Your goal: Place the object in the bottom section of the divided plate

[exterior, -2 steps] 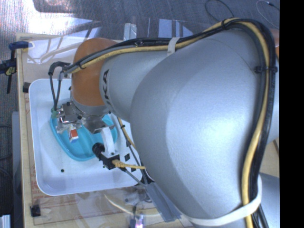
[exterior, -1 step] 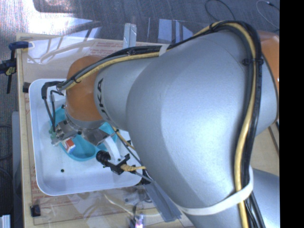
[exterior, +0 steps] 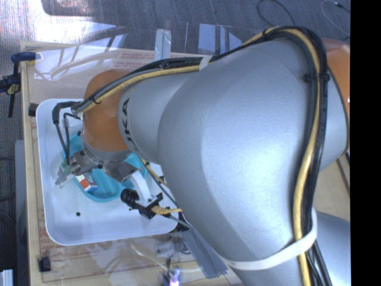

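Big grey arm point(exterior: 238, 154) with an orange band point(exterior: 104, 115) fills most of the camera view, reaching in from the right and down over the left bin. Shallow white plastic bin point(exterior: 47, 159) sits on the wooden tabletop point(exterior: 33, 82), left side of the view. Inside it lies a bright blue divided plate point(exterior: 107, 190), mostly covered by the wrist; only its lower rim and a bit of the upper left edge show. Which section is which can't be told. The metal hand point(exterior: 66, 170) hangs low at the plate's left edge, over the bin floor and plate rim. Whether it's open or closed: cannot tell, it's too small and cluttered. A small red-orange and white object point(exterior: 85, 185) sits just beside the hand, at the plate's left side, seemingly on the blue surface; can't tell if it is gripped or just lying there. Black and yellow cables point(exterior: 146, 207) run along the arm and loop over the bin's lower right part. A blue clamp point(exterior: 21, 57) sits at the tabletop's upper left corner.
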### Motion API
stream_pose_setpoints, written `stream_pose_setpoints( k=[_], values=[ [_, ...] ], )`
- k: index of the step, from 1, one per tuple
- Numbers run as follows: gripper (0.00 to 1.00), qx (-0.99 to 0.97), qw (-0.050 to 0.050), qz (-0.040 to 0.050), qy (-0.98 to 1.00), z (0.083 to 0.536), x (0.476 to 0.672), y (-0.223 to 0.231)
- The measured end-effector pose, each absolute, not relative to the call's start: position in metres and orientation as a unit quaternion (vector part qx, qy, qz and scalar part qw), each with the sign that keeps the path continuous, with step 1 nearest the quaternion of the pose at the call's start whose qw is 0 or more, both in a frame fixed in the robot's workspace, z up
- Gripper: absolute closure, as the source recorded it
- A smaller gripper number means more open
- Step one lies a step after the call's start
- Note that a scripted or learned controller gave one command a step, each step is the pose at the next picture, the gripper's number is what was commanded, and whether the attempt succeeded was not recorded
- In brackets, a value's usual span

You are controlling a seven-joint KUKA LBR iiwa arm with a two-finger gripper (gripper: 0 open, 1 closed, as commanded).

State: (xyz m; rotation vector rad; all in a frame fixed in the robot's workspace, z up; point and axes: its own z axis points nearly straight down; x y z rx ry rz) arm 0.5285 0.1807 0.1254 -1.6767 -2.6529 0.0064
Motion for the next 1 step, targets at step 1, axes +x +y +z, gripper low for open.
stream_pose_setpoints(
  k=[1],
  values=[
    [0.00, -0.450, 0.000, 0.0009, -0.893, 0.1692, 0.5323, 0.1886]
  ],
)
